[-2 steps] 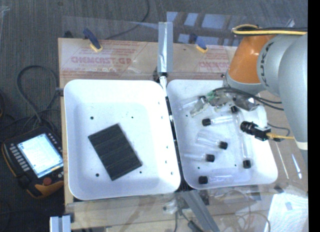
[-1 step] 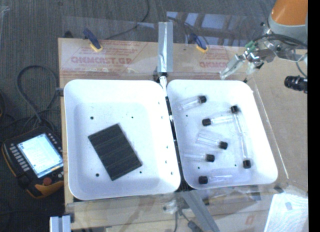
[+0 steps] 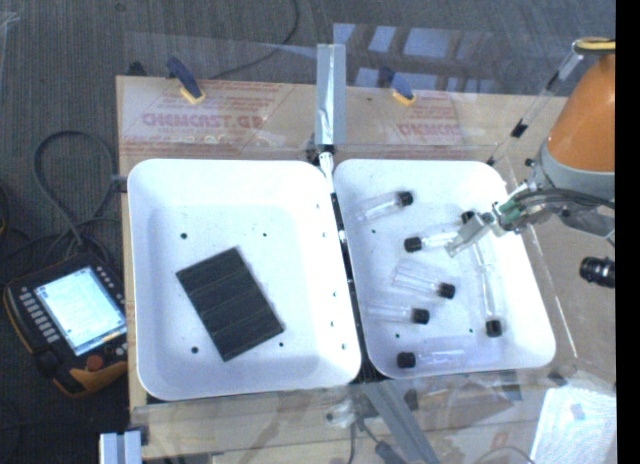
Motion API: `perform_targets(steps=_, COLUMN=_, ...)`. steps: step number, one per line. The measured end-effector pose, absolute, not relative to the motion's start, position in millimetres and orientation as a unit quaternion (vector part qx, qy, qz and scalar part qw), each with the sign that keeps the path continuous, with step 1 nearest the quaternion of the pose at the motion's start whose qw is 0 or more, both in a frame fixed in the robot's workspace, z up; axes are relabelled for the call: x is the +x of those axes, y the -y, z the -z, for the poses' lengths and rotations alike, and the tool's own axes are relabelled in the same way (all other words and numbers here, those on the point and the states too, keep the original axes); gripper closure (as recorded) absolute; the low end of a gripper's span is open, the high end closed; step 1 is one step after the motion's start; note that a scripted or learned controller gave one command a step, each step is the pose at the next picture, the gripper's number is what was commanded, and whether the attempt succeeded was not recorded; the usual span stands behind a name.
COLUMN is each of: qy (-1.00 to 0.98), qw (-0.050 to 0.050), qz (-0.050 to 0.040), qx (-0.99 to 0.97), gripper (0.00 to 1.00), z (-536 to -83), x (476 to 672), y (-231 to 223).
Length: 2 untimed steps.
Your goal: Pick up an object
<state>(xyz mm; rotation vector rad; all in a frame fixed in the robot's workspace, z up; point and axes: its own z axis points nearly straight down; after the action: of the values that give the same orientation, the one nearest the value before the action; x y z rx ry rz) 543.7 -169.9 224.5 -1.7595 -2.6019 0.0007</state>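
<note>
Several clear plastic tubes with black caps lie scattered in the right bin (image 3: 520, 352). One tube (image 3: 384, 204) is at the back left, another (image 3: 432, 242) in the middle, and one (image 3: 487, 297) lies lengthwise near the right wall. My gripper (image 3: 468, 236) reaches in from the right and hangs low over the bin's back right part. Its tip is right at the end of the middle tube. I cannot make out whether it touches that tube. The left bin (image 3: 160, 202) holds a flat black ribbed slab (image 3: 229, 302).
More capped tubes (image 3: 422, 282) (image 3: 398, 310) (image 3: 432, 358) lie toward the front of the right bin. The arm's orange band (image 3: 585, 122) rises at the right edge. A pendant with a lit screen (image 3: 70, 312) sits left of the bench. A metal strip (image 3: 329, 102) divides the back board.
</note>
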Motion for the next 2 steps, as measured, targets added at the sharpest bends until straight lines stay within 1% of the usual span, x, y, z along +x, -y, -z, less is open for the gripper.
perform_targets(steps=1, qy=0.838, qw=-0.001, qz=0.0009, qx=-0.546, gripper=0.0, z=-95.8, x=614.0, y=206.2)
perform_targets(steps=2, qy=0.839, qw=-0.006, qz=0.0047, qx=-0.544, gripper=0.0, z=-91.7, x=560.3, y=219.4)
